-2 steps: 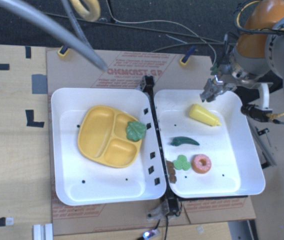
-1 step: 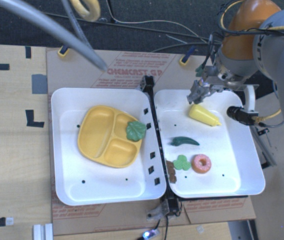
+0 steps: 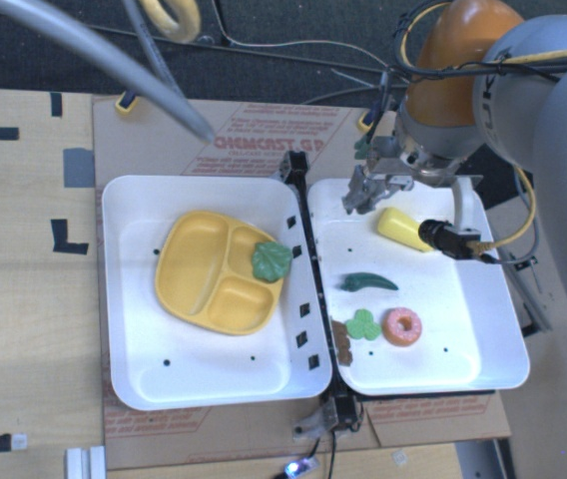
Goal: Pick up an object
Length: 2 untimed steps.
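My gripper hangs over the back left corner of the right bin, with nothing seen between its fingers. A yellow wedge-shaped block lies just to its right. Further forward in that bin lie a dark green pepper, a light green clover-shaped piece and a pink doughnut. A small brown piece sits at the bin's left wall. In the left bin, a yellow divided plate carries a green leafy piece on its right rim.
A black clipped divider runs between the two bins. The grey arm with its orange band fills the upper right. A grey pole crosses the upper left above the bench. Cables trail at the back.
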{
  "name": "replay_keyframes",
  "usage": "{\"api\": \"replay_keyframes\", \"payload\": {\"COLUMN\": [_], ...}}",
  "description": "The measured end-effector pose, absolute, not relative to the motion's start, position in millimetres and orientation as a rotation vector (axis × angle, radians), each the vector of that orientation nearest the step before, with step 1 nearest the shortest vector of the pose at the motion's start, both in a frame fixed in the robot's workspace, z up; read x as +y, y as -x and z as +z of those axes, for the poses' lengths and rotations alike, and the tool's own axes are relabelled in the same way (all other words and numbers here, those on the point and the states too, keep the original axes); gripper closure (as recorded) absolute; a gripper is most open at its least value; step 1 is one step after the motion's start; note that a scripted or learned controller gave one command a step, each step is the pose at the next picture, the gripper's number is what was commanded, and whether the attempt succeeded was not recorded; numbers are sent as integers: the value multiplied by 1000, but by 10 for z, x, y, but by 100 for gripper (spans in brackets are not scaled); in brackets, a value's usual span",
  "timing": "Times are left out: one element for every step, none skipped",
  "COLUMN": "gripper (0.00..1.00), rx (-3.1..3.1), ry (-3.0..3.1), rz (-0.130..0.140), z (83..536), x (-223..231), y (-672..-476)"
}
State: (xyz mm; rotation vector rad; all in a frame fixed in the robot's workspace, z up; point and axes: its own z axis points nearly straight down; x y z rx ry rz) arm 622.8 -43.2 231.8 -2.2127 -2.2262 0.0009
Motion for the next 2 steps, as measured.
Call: {"api": "replay_keyframes", "payload": {"gripper": [100, 100], "rx": [-2227, -2227], "ry": [2212, 2213], "rz": [1, 1], "z": [2401, 2440], "x": [104, 671], "y": [-6142, -6090]}}
